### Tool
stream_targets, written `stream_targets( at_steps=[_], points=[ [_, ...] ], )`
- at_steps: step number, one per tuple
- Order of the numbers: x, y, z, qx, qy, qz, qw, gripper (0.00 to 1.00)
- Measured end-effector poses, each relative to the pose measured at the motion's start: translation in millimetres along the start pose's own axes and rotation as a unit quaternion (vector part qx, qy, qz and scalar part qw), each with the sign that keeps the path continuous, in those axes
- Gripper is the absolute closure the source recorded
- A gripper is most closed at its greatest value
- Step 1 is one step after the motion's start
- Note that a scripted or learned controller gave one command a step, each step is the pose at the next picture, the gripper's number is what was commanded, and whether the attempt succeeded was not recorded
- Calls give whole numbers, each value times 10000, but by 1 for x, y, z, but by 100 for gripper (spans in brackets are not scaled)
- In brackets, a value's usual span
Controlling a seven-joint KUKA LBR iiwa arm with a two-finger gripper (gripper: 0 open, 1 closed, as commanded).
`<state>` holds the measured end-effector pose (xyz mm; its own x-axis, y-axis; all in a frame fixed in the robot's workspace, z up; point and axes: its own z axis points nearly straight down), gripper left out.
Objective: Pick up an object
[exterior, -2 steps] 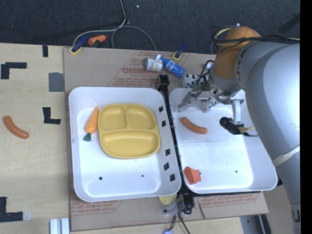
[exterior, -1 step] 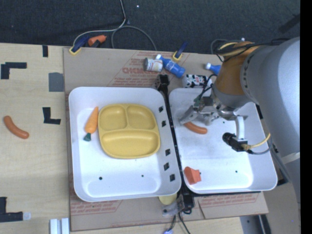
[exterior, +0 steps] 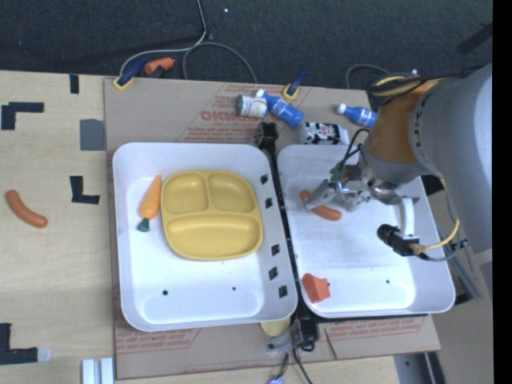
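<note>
A small orange sausage-shaped toy [exterior: 326, 212] lies in the upper left part of the right bin [exterior: 360, 282], and the gripper [exterior: 340, 192] sits low over it, just above and to its right; whether the fingers are wide, narrow or closed on anything I cannot tell, since the metal parts blur together there (a second small orange bit [exterior: 305, 196] shows just to the toy's upper left, too small to name). Farther down the same bin, near its lower left corner, rests an orange block [exterior: 316, 288], well apart from the gripper. The grey arm [exterior: 448, 134] with its orange band [exterior: 394, 130] reaches in from the right, over the bin's upper right part. In the left bin [exterior: 192, 294] a yellow divided plate [exterior: 212, 214] lies in the middle, with a toy carrot [exterior: 150, 198] just beside its left edge. On the desk [exterior: 48, 294] behind the bins lie a white bottle [exterior: 251, 105] and a blue bottle [exterior: 286, 111], touching end to end, and another blue bottle [exterior: 357, 115] near the arm. Far left on the desk lies another orange sausage-shaped toy [exterior: 26, 209].
</note>
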<state>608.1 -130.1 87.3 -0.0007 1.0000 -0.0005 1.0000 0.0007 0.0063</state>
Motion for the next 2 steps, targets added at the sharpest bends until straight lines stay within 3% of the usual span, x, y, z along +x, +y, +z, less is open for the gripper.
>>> stream_targets(
  at_steps=[1,2],
  points=[
    [36,18,1,10,-10,-15,10000,0],
    [35,18,-9,9,-11,-8,10000,100]
  ],
)
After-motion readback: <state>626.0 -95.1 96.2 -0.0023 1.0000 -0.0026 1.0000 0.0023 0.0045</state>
